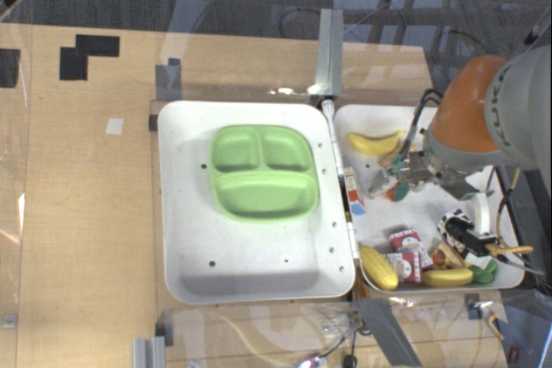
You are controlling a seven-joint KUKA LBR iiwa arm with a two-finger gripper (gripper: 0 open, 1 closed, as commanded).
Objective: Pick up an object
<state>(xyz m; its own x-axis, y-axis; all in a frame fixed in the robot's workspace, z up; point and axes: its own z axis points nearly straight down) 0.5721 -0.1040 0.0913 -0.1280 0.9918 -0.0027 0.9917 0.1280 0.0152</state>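
Pale wood bench (78, 211); jaws (390, 178), grip state unclear, over smooth curved banana (373, 143).

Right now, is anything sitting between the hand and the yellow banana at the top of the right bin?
Nothing visible does. The hand hovers just below the curved yellow banana, with bare white bin floor around them.

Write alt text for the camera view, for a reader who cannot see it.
A grey robot arm with an orange band reaches from the right into the right white bin, its gripper low among toy foods: a banana, a corn cob and small packets. The left white bin holds a green divided plate, on a wooden bench.
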